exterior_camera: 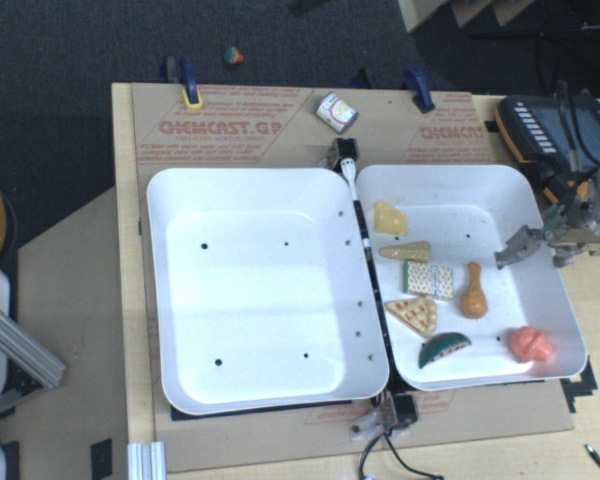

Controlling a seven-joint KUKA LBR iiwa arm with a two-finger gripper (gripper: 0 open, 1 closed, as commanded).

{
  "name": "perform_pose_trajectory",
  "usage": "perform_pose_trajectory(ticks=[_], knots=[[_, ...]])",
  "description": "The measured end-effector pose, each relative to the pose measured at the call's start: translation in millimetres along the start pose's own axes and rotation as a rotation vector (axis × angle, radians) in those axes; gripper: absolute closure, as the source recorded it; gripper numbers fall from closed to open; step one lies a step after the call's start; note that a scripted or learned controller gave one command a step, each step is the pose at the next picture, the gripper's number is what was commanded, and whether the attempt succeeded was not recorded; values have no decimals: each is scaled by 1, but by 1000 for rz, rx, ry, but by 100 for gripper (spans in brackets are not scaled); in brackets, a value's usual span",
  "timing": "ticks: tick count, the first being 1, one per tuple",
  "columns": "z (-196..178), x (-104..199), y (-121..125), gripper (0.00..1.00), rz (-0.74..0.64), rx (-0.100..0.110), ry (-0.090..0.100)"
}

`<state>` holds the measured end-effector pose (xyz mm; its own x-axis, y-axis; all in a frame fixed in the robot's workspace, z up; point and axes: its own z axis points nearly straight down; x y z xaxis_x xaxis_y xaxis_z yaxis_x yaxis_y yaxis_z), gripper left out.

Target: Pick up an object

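While the gripper point(520, 247) hangs at the right side of the right bin point(500, 183), nothing is between its fingers, and whether they stand wide or narrow I cannot tell, because the view is too small and blurred there. All the objects lie in this right bin. A yellow block point(389, 218) is near the top, below it a tan wedge point(406, 253), then a checkered packet point(429, 280) and a pizza slice point(413, 315). A brown drumstick-like toy point(473, 292) lies just beside the packet, a watermelon slice point(444, 348) is near the front wall, and a pink lump point(528, 344) sits apart in the front right corner. The left bin point(180, 193) holds none of them.

The step in hand, as I judge it, is to choose one object and to come down on it. The pink lump or the drumstick toy are the nearest choices (the lump also has free space around it). The packet, the wedge and the pizza slice lie close together, so fingers closing there could push a neighbour. To do it well, the arm should place the fingers across the narrow side of the chosen object, go down straight, and close only when the object is truly between them. The corner wall near the lump could block one finger.
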<state>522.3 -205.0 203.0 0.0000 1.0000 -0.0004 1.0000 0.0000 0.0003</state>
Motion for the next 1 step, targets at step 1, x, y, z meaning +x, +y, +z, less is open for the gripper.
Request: perform_pose_trajectory(ticks=[1], knots=[[111, 43, 64, 0, -6, 3, 3]])
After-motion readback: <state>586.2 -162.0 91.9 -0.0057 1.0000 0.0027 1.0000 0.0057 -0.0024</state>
